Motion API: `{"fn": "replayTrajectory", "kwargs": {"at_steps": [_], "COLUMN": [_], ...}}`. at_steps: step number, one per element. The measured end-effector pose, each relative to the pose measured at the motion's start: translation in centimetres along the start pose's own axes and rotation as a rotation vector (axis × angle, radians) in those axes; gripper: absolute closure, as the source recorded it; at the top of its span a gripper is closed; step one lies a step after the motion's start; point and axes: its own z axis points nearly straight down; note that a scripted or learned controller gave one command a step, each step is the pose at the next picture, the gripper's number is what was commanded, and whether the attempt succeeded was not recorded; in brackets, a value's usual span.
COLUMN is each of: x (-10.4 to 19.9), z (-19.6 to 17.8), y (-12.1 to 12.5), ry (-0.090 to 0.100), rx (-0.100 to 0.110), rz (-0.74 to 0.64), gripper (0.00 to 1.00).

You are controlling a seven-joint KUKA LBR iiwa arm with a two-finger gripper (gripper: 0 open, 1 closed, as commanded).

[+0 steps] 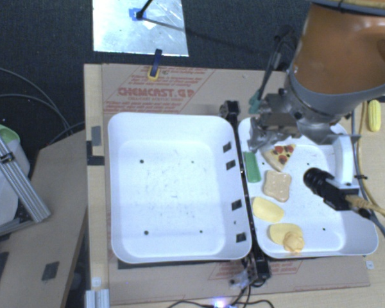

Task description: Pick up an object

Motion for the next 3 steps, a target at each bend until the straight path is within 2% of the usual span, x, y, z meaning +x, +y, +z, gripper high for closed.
{"fn": "replayTrajectory", "kwargs": {"at_steps": [1, 2, 3], "x": [0.0, 5.5, 2.0], "z": [-1.1, 11.7, 0.0], "y": [0.1, 1.3, 0.0], "ry": [0.0, -0.002, 0.003], "rx": [-0.003, 0.018, -0.008], "rz": [-0.006, 0.001, 0.007], "gripper": [1.0, 1.0, 1.0]}}
